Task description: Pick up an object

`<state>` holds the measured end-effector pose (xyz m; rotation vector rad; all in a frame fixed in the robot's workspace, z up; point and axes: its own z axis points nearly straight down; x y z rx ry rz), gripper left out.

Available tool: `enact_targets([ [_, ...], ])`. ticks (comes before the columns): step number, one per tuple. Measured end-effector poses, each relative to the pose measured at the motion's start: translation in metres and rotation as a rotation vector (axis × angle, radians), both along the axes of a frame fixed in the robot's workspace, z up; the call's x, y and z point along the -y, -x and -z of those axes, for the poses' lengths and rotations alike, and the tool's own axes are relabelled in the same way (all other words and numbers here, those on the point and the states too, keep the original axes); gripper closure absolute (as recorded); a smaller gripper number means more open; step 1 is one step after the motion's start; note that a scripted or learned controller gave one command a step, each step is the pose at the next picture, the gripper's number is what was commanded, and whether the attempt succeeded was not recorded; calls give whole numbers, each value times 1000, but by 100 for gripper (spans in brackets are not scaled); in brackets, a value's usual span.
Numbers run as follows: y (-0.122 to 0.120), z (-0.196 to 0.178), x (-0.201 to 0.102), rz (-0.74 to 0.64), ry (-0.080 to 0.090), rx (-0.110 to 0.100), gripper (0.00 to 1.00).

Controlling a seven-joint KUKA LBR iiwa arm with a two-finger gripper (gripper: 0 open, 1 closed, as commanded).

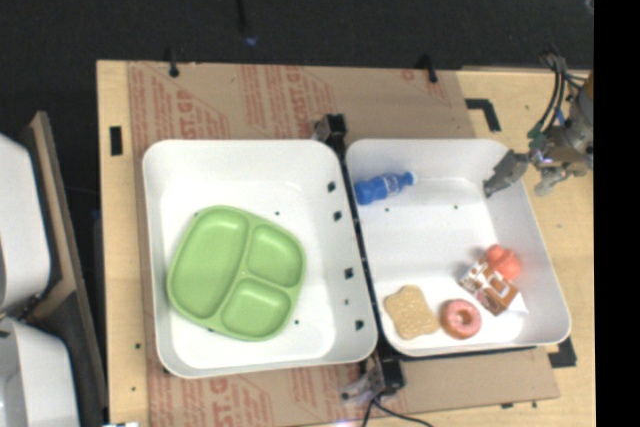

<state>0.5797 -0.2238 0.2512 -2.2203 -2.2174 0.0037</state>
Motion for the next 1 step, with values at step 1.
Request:
enact_targets([
  [1,-1,-3,0,-1,1,5,0],
])
